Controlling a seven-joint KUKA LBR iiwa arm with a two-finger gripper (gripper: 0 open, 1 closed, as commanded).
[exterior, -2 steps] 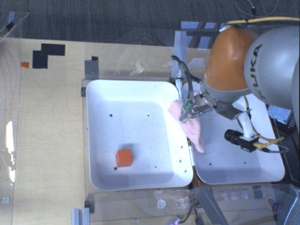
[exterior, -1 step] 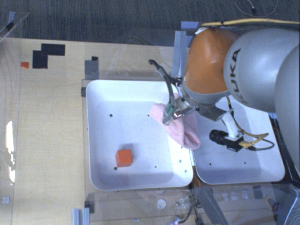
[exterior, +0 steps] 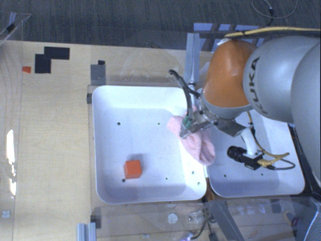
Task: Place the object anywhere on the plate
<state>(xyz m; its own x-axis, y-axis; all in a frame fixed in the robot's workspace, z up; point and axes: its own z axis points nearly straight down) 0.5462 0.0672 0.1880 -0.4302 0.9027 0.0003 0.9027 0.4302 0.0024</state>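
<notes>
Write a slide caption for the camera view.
Pincer over pink cloth on the left bin's right rim; orange block inside.

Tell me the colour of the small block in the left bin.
Orange block, seen in the camera view.

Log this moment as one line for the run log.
gripper: over left bin's right edge | pink cloth: at gripper, draped over divider, grasp unclear | orange block: left bin

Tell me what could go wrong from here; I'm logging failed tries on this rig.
1. The pink cloth hangs limp from the gripper right over the wall between the two bins; it may snag or drape across it.
2. Only a pinch of cloth seems held, so it could slip out mid-move.
3. No plate is recognisable in this view, so the drop spot is uncertain.
</notes>
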